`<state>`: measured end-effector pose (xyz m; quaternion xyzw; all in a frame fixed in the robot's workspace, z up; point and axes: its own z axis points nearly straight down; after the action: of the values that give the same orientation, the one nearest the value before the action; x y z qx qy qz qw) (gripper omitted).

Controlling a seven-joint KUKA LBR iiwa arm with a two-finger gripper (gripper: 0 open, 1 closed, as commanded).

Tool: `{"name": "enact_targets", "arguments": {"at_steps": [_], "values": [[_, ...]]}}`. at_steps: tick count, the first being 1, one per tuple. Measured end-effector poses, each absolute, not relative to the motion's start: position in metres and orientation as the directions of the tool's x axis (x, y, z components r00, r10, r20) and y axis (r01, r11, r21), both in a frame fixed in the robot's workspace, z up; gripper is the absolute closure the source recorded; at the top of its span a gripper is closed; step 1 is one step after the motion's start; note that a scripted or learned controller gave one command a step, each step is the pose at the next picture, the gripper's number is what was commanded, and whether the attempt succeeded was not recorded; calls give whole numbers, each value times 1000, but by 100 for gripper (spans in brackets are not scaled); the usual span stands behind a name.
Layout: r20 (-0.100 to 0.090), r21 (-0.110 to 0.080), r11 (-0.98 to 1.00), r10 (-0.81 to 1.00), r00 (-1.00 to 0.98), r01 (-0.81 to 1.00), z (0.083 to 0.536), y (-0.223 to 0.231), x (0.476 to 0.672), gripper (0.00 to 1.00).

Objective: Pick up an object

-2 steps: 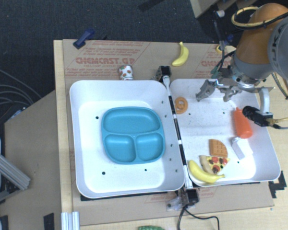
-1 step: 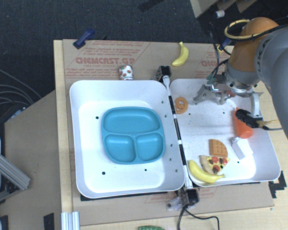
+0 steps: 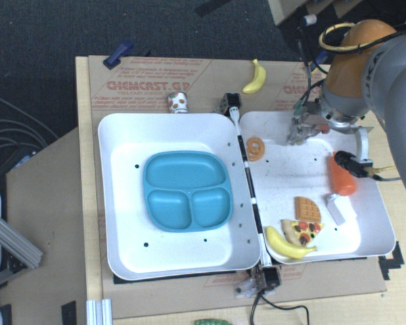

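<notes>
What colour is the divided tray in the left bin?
Light blue tray, clearest in the camera view.

Your bench (image 3: 155, 80): cardboard-topped, printed red lettering | left bin (image 3: 115, 181) and right bin (image 3: 372, 215) sit side by side on it, touching | behind the bins you have a yellow banana (image 3: 255, 78), a small spotted object (image 3: 178, 102) and a blue piece (image 3: 118, 55) at the back-left edge.
</notes>
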<state>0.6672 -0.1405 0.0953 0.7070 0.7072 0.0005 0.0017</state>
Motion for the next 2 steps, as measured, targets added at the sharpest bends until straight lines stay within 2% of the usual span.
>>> {"name": "enact_targets", "arguments": {"at_steps": [1, 2], "values": [[-2, 3, 0, 1000, 0, 1000, 95, -140, 667, 0], [6, -3, 2, 1000, -2, 1000, 85, -209, 667, 0]]}}
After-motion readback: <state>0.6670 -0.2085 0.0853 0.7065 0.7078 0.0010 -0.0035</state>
